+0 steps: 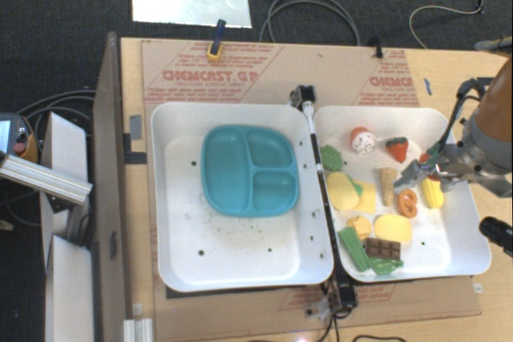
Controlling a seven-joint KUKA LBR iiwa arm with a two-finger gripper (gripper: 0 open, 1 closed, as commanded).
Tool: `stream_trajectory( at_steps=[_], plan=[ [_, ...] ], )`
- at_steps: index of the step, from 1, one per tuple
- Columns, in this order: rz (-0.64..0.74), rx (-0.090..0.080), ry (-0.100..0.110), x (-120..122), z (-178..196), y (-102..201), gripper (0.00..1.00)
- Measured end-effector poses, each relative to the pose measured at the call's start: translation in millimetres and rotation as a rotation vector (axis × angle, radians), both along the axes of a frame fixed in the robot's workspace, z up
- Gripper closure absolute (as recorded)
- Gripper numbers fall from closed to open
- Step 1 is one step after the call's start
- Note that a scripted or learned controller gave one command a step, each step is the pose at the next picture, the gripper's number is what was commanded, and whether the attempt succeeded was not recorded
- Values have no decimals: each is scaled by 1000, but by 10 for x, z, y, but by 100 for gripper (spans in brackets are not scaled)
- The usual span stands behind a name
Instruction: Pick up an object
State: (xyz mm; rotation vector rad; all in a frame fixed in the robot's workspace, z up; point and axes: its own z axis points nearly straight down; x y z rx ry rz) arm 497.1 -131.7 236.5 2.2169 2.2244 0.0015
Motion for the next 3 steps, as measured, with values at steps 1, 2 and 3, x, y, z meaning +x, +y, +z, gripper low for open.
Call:
stream_trajectory(
  at_steps=[1, 2, 3],
  plan=[
    [1, 0, 0, 262, -1427, -467, 0],
    [-1, 0, -3, 271, -1321, -469, 100],
    [6, -1, -9, 802, -612, -71, 100]
  ],
)
